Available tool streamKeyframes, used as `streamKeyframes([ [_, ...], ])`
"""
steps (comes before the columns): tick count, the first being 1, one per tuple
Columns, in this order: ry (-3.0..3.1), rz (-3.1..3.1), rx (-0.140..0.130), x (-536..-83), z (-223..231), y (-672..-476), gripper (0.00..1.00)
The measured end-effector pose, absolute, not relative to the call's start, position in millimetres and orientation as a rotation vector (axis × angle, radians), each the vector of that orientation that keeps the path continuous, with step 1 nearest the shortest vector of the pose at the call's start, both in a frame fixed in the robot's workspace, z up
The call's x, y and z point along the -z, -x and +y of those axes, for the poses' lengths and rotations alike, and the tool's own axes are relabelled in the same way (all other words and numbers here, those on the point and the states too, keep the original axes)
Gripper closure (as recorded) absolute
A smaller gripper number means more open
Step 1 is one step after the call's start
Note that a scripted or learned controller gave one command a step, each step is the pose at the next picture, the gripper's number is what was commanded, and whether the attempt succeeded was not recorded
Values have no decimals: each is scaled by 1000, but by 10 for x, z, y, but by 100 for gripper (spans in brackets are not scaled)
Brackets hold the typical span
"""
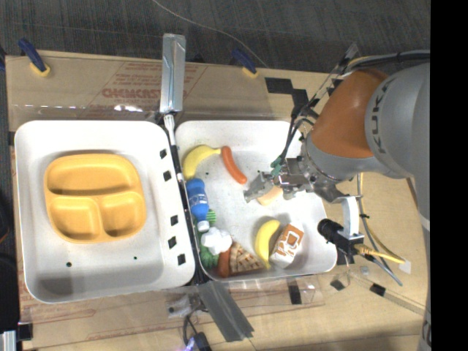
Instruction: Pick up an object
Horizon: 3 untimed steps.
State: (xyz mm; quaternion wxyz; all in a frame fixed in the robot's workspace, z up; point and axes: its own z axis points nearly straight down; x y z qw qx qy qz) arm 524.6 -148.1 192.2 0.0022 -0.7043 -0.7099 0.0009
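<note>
Pale object [268,194] at gripper [265,189] tips (grip state unclear), right bin [241,134].

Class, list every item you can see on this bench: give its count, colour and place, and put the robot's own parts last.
Bins: two, white, side by side on the bench.
Divided tray: one, yellow, in the left bin.
Bananas: two, yellow, right bin; one at the upper left, one near the lower edge.
Sausage: one, orange-red, right bin, beside the upper banana.
Bottle: one, blue, along the right bin's left wall.
Carton: one, white and orange, right bin's lower right.
Waffle-like piece: one, brown, lower edge of the right bin.
Clamps: two, blue, on the cardboard's top edge.
Arm: one, grey with orange band, reaching from the right.
Gripper: one, metal, over the right bin's middle.
</note>
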Motion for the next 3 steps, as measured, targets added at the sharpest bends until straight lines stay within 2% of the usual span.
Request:
streamKeyframes([
  [1, 2607, -1743, -8, -1168, -1523, -6106, 0],
  [2, 2575, -1792, -4, -905, -1126, -6564, 0],
  [3, 2539, -1843, -4, -911, -1003, -6307, 0],
])
